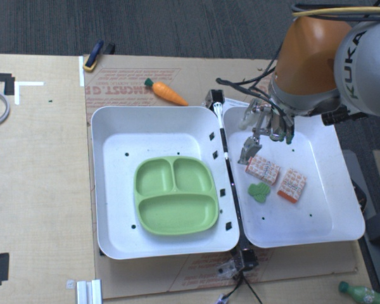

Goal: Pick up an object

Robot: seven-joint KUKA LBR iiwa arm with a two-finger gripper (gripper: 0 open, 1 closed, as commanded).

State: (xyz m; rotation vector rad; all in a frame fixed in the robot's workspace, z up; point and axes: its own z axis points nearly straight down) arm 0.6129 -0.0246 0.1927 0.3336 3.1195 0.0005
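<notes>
End effector [252, 145], grip state unclear, hovers by a patterned box [263, 169] whose long axis slants down-right.

Even, bright overhead light. Soft shadows lie inside the white bins [114, 170], whose floors show mild glare. Focus is slightly soft throughout.

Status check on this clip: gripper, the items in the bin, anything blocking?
Gripper low in right bin, nothing visibly held. Two boxes and green piece lying loose nearby. Nothing in the way.
</notes>
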